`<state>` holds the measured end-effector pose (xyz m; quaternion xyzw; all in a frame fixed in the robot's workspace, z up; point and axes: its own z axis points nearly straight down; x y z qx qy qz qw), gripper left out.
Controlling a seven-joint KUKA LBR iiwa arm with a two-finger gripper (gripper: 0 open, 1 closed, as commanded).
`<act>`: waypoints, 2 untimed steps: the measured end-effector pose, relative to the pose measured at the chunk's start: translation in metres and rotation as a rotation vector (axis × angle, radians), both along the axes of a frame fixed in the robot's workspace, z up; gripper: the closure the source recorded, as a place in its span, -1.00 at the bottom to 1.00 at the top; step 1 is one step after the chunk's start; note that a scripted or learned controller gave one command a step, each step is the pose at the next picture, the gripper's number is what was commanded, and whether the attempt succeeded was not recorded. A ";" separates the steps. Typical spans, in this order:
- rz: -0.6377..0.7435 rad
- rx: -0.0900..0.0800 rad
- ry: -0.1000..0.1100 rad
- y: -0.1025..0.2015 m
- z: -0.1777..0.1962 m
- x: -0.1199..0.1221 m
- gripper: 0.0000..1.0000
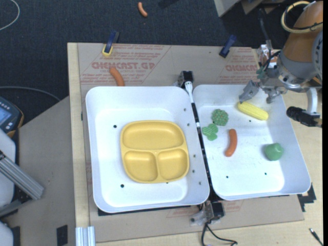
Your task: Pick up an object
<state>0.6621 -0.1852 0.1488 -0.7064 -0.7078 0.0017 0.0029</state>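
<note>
Item 1, toy corn cob (253, 110): yellow, lying flat and slanted at the far side of the right bin (256, 181). We take it as the likeliest thing to be picked, since the gripper (261, 92) hangs just above and beside its far-left end. The 2 fingers stand spread, released, with nothing between them; the cob rests on the bin floor, not held. The arm (302, 45) reaches in from the right, so we judge this the approach before a grasp.

Item 2, 2 green broccoli pieces: 1 (220, 117) just left of the cob, 1 (210, 132) nearer and against the bin's left wall. The first sits near enough that a finger sweeping left could nudge it.

Item 3, orange toy sausage (231, 142): mid-bin, well apart from the cob.

Item 4, green rounded toy (273, 151): near-right of the bin, clear of the approach.

Item 5, left bin (102, 137): holds 1 yellow 3-compartment tray (154, 151), centred.

Item 6, strays outside the bins: 1 orange sausage (117, 76) on the cardboard sheet (154, 60) beyond the left bin, another (142, 8) on the dark floor; 2 blue clamps (109, 44) pin the sheet's far edge. None obstructs.
</note>
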 end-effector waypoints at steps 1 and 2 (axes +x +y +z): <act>-0.002 -0.001 -0.001 -0.009 -0.055 0.004 -1.00; 0.000 -0.001 -0.003 -0.008 -0.064 0.004 -1.00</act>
